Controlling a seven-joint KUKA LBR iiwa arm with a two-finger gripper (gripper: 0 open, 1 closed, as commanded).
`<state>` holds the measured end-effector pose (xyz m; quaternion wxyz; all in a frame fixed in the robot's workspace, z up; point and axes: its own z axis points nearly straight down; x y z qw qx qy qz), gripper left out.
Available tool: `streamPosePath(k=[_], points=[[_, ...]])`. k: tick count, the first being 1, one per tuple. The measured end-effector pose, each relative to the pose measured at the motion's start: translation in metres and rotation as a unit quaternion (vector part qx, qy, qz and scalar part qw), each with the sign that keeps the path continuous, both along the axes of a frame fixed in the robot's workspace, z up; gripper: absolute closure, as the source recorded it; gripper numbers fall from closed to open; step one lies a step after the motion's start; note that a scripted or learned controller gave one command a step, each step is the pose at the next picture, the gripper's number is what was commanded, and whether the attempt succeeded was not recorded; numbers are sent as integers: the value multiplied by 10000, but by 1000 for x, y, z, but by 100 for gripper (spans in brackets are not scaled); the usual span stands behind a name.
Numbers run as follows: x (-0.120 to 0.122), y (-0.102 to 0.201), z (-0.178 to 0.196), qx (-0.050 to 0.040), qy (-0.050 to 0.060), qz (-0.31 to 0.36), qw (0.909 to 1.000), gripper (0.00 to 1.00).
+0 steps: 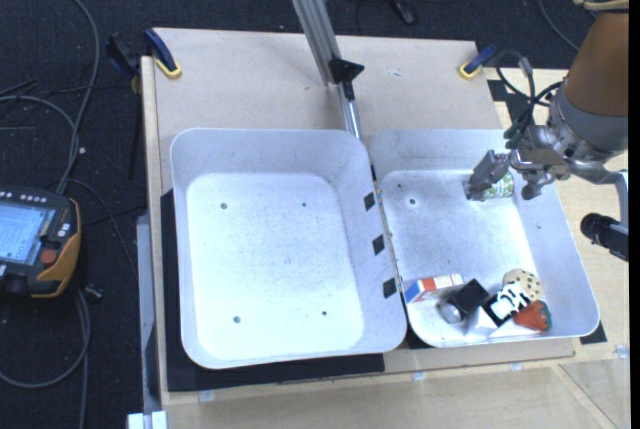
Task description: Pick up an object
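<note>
My gripper (508, 181) hangs over the far right part of the right bin (560, 247), the arm coming in from the right. A small pale green object (501, 185) shows between the dark fingers (484, 177), which are shut on it, above the bin floor. In the bin's near corner lie several loose objects: a red, white and blue box (431, 287), a black block (466, 298), a black-and-white patterned piece (509, 301), a red piece (535, 317) and a beige dotted piece (521, 279).
The left bin (190, 247) sits beside the right one, with black clips (377, 242) along the shared rim. A slanted metal bar (310, 7) rises behind the bins. A teach pendant (30, 242) lies off the bench at left.
</note>
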<state>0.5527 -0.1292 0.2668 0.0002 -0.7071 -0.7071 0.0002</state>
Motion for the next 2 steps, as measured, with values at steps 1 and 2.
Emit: streamPosePath(k=[1,2], points=[[0,0,10,0,-2,2,10000,100],[5,39,38,3,-14,18,10000,100]])
